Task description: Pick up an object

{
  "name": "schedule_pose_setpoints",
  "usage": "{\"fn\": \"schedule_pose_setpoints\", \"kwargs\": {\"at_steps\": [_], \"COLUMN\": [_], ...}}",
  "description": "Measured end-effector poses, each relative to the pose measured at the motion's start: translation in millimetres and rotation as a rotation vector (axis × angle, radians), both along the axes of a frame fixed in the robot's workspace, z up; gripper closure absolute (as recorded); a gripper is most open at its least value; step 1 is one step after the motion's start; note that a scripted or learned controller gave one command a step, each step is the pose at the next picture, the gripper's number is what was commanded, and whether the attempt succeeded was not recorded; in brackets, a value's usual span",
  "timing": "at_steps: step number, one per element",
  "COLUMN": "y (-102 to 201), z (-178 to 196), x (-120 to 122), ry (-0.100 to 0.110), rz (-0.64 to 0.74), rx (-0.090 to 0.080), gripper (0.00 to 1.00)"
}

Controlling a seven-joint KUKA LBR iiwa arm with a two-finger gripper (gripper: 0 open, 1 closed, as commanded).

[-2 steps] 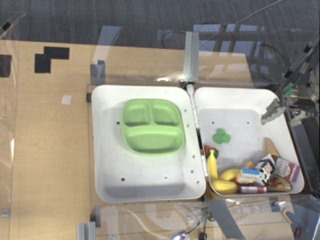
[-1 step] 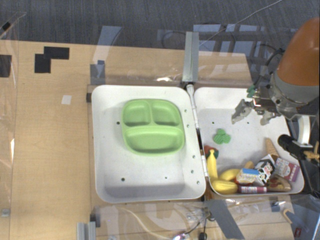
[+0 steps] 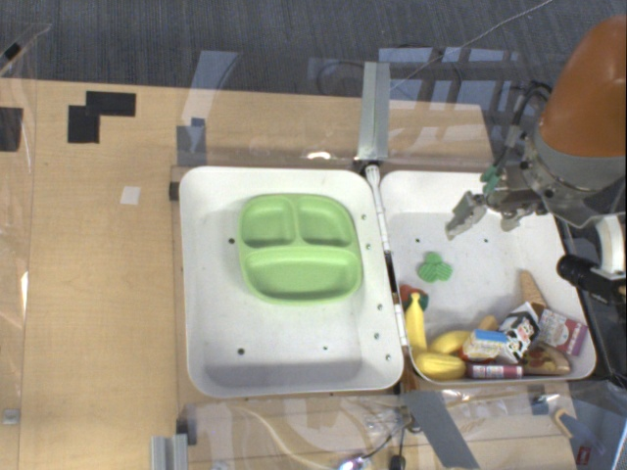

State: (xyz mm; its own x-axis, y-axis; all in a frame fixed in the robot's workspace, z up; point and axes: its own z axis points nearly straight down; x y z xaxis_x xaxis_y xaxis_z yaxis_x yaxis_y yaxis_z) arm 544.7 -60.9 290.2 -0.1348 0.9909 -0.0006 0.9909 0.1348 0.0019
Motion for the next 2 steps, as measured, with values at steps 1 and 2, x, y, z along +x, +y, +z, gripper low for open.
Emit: {"fn": "schedule_pose_setpoints", "kwargs": {"at_steps": [1, 2], "y": [18.6, -9.9], "z": [13.6, -109.1], "x": [40.9, 23.3], "ry": [-0.001, 0.004], "rz": [0.177, 0.144], "rx": [0.0, 0.001], "gripper": [0.0, 0.0]}}
